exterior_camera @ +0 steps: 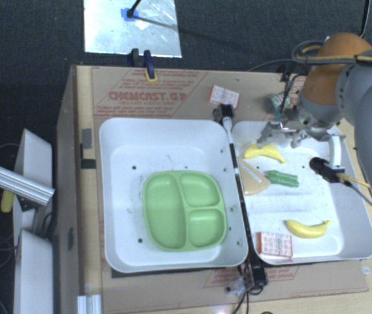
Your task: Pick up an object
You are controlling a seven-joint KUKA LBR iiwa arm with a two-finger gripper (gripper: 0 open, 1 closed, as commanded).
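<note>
Here, over the upper part of the right bin (362, 241): gripper (284, 135), fingers spread, grasping nothing, just above a banana (265, 152). Lower right: second banana (307, 227). Between them, a green item (282, 178), possibly a pepper. Left bin (117, 175): green divided plate (184, 209).

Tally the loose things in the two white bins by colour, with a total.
Yellow: 2, a banana near the gripper and a second banana nearer the front.
Green: 2, the divided plate in the left bin and a small green item in the right bin.
Tan: 1, a wedge.
Red and white: 1, a packet.
Total: 6
</note>
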